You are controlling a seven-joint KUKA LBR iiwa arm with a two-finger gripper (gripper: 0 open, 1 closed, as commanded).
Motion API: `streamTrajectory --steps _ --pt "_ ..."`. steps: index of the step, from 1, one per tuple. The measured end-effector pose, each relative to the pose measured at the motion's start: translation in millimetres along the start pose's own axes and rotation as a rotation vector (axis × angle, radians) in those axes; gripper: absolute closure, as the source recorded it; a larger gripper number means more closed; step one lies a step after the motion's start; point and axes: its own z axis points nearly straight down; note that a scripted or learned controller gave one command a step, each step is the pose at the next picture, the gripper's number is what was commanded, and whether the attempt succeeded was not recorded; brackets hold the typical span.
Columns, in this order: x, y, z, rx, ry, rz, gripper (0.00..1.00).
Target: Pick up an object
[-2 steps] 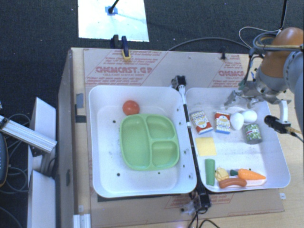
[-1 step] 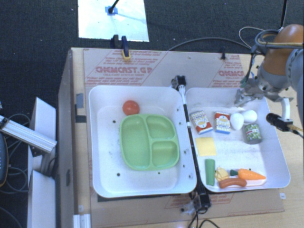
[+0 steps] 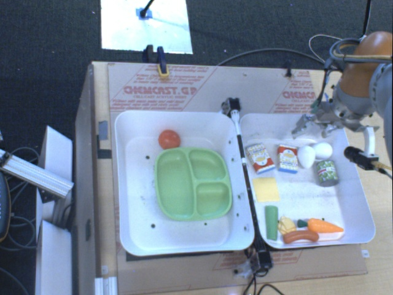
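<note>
The right bin (image 3: pixel 361 203) holds several toy foods: two small red-and-white boxes (image 3: pixel 260 157) (image 3: pixel 287 158), two white eggs (image 3: pixel 306 156) (image 3: pixel 322 149), a dark can (image 3: pixel 327 173), a yellow slice (image 3: pixel 266 189), a green stick (image 3: pixel 271 222), a corn piece (image 3: pixel 286 225), a sausage (image 3: pixel 299 236) and a carrot (image 3: pixel 324 227). My gripper (image 3: pixel 316 128) hangs over the bin's far edge, just behind the eggs. Its fingers are spread open and nothing is between them.
The left bin (image 3: pixel 138 165) holds a green divided plate (image 3: pixel 193 183) and a red tomato (image 3: pixel 169 139) behind it. A black divider (image 3: pixel 241 158) runs between the bins. Cables (image 3: pixel 319 48) loop behind the arm at the far right.
</note>
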Motion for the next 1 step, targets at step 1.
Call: streamTrajectory --steps 1 --pt "26.2 -2.5 23.6 0.008 0.004 0.002 0.0"
